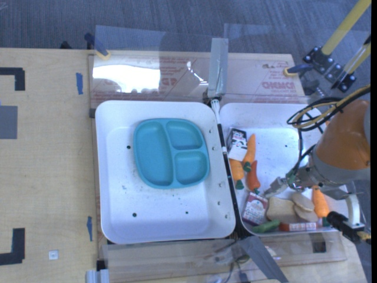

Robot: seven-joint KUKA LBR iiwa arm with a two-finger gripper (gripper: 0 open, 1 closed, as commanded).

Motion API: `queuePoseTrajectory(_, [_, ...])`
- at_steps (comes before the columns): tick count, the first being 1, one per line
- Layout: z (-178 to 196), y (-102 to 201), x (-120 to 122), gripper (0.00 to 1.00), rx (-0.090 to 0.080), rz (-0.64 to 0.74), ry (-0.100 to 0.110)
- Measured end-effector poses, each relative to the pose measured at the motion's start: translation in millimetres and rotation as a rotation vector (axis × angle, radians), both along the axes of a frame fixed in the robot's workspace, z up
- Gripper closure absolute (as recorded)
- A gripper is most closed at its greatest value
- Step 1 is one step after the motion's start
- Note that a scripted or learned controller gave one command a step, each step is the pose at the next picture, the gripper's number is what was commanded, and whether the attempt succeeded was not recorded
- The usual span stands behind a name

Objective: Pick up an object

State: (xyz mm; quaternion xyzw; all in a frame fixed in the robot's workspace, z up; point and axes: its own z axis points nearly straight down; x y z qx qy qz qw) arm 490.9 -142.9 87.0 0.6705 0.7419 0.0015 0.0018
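A pale wooden bench is bearing two shallow white plastic bins side by side, the left bin and the right bin touching.

A cluster of toy food items lies in the right-hand white bin, gathered toward its left wall and near edge. An orange carrot stands lengthwise beside the left wall, next to a small black-and-white packet. Below it lies a second orange carrot with a green top. A red-and-white packet rests near the front edge, beside tan bread pieces and a green pod.
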Motion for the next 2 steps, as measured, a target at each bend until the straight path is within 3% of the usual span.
queuePoseTrajectory(1, [26.3, 41.6, 57.7, 0.0, 0.001, -0.098, 0.002])
queuePoseTrajectory(2, [-0.2, 45.7, 118.6, 0.0, 0.0, -0.139, 0.0])
